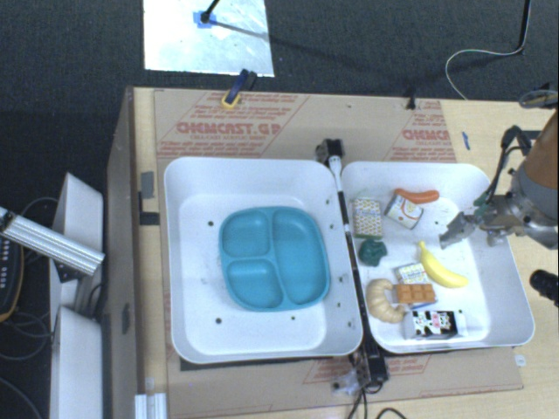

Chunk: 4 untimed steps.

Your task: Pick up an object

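A grey arm is reaching in from the right, its pincer [456, 231] hovering over the right bin [511, 317]; whether it is apart or together, I cannot tell. A yellow banana [441, 266] is lying just below-left, likely the nearest target.

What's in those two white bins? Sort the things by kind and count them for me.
Toy food: 4, a banana, a hot dog, a croissant, a waffle
Small boxes or packets: 4
Dark green lump: 1
Blue divided plate: 1
Total: 10
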Motion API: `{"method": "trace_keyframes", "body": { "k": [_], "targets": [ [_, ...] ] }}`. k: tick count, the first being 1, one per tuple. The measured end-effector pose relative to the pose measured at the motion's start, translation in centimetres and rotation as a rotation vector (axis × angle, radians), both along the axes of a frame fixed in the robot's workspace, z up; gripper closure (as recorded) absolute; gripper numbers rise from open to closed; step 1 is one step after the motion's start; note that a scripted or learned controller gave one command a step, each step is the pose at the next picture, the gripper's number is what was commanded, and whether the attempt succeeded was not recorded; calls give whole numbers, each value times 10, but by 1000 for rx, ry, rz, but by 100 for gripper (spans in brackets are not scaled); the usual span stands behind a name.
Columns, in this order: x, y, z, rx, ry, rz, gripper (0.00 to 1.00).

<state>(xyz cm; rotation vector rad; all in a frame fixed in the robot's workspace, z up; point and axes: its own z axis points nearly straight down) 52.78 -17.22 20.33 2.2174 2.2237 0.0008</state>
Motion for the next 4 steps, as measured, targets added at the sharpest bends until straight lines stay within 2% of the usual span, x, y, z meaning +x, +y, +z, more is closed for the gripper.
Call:
{"method": "trace_keyframes", "body": {
  "k": [1,2,3,4],
  "targets": [
    [-15,35,-105,-3,-13,-1,0],
    [-34,75,-115,-4,-14,-3,0],
    [-35,76,-107,0,-9,0,100],
    [15,140,-18,1,-2,1,100]
  ]
}}
